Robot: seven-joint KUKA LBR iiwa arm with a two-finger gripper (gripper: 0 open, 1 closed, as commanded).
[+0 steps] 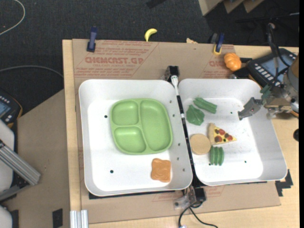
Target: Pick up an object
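The right bin (249, 148) holds several toy foods: a pizza slice (221, 135), a tan round disc (200, 144), a green bundle (216, 155), a green leafy piece (194, 114) and a long green piece (205, 104). My gripper (248, 109) hangs over this bin's upper right part, to the right of the foods and apart from all of them. Nothing shows in its grasp. The left bin (95, 141) holds a green divided plate (141, 126) and an orange toy piece (161, 169) near its front right corner.
A small orange fruit (232, 61) and a black device (266, 68) lie on the bench behind the right bin. A yellow banana (150, 33) sits at the board's back edge. Blue clamps (91, 39) (219, 42) hold the board.
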